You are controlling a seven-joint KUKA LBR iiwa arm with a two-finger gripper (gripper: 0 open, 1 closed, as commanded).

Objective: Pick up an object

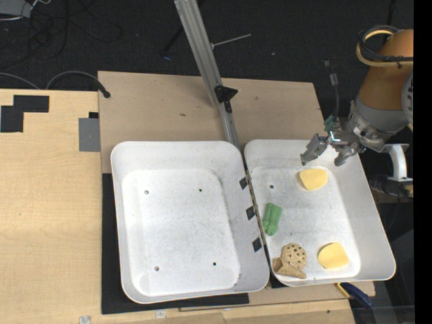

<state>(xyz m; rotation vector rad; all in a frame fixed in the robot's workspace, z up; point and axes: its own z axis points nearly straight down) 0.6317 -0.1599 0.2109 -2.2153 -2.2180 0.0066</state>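
Two bins are set side by side on a board (169, 106), their inner rims touching. In the right bin (364, 201) four things are found: a round slice (314, 179) near the far end, a soft strip (272, 219) just beside the inner rim, and at the near end a cookie (291, 260) with a second round slice (333, 256) to its right. The gripper (329, 150) is held over the far edge of the right bin, just behind the first slice (apart from it). A slanted rail (202, 56) is seen rising behind the bins' meeting point.
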